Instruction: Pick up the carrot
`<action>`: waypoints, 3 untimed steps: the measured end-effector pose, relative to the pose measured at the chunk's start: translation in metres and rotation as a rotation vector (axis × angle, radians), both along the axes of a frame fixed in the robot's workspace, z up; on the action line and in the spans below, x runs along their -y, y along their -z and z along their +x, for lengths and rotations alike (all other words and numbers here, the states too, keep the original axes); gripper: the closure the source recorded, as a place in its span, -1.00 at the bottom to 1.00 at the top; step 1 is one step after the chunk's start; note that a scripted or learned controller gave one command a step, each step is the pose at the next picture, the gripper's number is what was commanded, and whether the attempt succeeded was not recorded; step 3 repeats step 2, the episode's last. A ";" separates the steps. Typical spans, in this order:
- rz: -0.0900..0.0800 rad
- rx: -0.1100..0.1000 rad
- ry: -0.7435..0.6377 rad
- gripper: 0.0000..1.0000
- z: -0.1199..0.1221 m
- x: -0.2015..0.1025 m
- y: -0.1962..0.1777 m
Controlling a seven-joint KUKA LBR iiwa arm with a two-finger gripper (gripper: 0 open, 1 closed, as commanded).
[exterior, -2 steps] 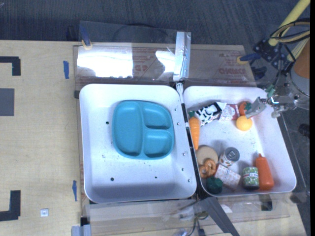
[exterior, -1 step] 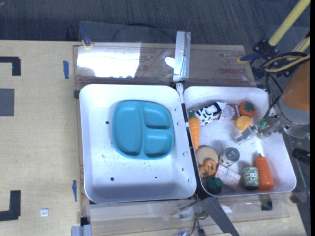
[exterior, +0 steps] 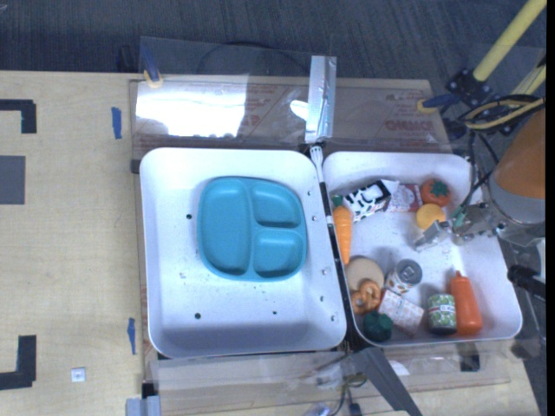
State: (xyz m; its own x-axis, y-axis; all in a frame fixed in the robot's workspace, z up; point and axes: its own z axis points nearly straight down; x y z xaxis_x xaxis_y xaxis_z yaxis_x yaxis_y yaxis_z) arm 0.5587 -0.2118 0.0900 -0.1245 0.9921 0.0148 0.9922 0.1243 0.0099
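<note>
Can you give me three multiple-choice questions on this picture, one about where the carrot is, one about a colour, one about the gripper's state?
1. Where does the carrot lie?
A. On the blue tray
B. In the right bin, along its left wall
C. On the bench outside both bins

2. What colour is the divided tray in the left bin?
A. Red
B. Green
C. Blue

3. How does the gripper stand to the carrot?
A. Apart from it, near the yellow item
B. Shut on it, lifted clear
C. Over the left bin

Answers:
1. B, the carrot lies against the left wall of the right bin.
2. C, the tray is light blue.
3. A, the gripper sits by the yellow item, with bare bin floor between it and the carrot.
</note>
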 end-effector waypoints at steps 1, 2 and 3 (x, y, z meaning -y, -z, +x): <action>-0.015 -0.012 0.315 -1.00 0.015 0.002 -0.095; -0.003 -0.026 0.384 -1.00 0.008 -0.010 -0.014; -0.003 -0.026 0.384 -1.00 0.008 -0.010 -0.014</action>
